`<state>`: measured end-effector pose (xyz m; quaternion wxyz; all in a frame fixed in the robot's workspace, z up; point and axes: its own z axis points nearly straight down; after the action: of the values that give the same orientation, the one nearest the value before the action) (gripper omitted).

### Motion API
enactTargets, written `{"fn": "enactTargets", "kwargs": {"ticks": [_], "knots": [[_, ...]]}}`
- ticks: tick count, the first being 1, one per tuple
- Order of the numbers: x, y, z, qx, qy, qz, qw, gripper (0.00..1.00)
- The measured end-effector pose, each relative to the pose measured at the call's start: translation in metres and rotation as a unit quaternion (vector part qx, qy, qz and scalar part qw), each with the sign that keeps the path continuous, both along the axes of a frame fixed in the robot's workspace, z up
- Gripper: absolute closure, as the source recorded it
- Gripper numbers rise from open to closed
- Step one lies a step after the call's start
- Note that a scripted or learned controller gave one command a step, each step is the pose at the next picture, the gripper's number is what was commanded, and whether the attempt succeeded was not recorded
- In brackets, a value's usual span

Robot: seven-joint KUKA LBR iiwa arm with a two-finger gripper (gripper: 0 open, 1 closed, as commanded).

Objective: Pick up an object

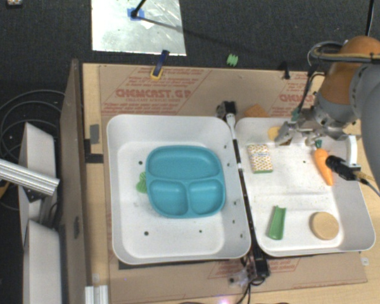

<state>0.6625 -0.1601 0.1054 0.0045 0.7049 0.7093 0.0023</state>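
1. Cardboard (177,87) lay under two white bins.
2. You saw the left bin (123,170) hold a blue tray (183,181).
3. You saw the right bin (354,214) hold a carrot (322,165), a waffle (260,158), a green stick (277,222) and a tan disc (324,225).
4. You saw the gripper (290,133) over that bin's far edge; whether its fingers gripped anything could not be told.

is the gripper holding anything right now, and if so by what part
It cannot be told. The gripper is low over the far end of the right bin, beside a small yellow piece, but nothing is seen between its fingers.
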Motion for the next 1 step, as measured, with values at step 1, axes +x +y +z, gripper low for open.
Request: {"fn": "enactTargets", "kwargs": {"ticks": [1], "knots": [[-0.0169, -0.0403, 0.0034, 0.004, 0.004, -0.003, 1.0, 0.0]]}}
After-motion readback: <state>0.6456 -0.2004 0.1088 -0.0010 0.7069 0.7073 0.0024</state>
